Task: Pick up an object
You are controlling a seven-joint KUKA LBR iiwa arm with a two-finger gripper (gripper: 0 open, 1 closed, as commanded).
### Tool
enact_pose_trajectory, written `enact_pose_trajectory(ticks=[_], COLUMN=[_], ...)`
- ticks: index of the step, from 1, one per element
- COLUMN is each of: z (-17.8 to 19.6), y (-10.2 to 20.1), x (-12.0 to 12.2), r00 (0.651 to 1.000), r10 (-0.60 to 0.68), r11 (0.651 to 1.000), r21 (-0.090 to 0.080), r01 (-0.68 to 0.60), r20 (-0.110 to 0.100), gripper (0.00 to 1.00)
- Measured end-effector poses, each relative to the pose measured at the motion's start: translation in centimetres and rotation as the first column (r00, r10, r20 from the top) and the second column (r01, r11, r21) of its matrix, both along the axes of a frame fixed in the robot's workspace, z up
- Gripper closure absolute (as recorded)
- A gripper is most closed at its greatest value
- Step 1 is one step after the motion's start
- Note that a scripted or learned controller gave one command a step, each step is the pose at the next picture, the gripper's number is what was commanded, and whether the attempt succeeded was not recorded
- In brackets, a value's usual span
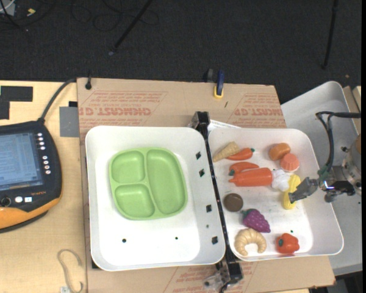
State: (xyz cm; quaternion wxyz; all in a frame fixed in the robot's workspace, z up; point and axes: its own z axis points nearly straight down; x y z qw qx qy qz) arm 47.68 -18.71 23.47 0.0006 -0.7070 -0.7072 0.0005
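Note:
The right bin (320,237) holds several toy foods. Among them are a long orange carrot (251,176), a smaller carrot (241,154), a beige cone (225,152), an orange fruit (279,151), a pink piece (290,162), a white piece (281,179), a brown disc (233,202), purple grapes (256,220), a croissant (250,241) and a red pepper (287,243). My gripper (302,190) reaches in low over the bin's right side. Its tip is right beside a yellow piece (290,194), touching or nearly so.
The left bin (104,237) bears a green divided plate (148,184). A black divider (210,194) runs between the bins. A tablet pendant (18,170) lies on the bench at far left. Cables hang by the wrist (332,163) at the right.

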Motion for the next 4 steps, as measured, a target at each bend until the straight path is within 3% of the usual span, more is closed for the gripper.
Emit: enact_pose_trajectory(ticks=[3,4], z=[-14.9,-13.7], y=[0.4,0.1], x=[0.1,0.1], r00=[1.0,1.0], r10=[0.001,-0.005], r11=[1.0,1.0], r21=[0.001,0.002], r01=[-0.001,0.005], r20=[-0.001,0.0], gripper=[0.0,1.0])
